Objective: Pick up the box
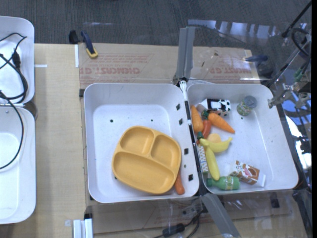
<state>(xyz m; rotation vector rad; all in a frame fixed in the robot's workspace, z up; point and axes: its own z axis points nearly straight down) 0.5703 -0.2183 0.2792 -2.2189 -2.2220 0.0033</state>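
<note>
Closest to the lens, along the front wall of the right bin [286,150], a green bottle [228,183] lies on its side, and just beside it, towards the bin's front right corner, lies the box [247,173]. The box is a small brown and white carton, flat on the bin floor and slightly askew, with bare white floor behind it.

A long yellow banana [213,163] runs from the bottle back along the bin's left wall to a second, curved banana [221,144]. Behind those a carrot [222,122] lies at a slant, and more orange and red pieces [198,120] crowd against the left wall. At the back of the bin sit a black-and-white block [218,105] and, well apart from it to the right, a round grey object [246,105].

The left bin [98,148] touches the right one along their shared wall. It holds a yellow divided plate [147,159], with a small orange carrot [179,185] tucked at the plate's front right edge.

Both bins rest on a light wooden worktop [54,133], partly over a sheet of printed cardboard [119,63]. A blue and yellow tool [88,44] lies at the cardboard's far left corner. Black cables [14,78] loop over white tubs [12,182] at the left edge.

Whether the hand is apart or together, I cannot tell.
</note>
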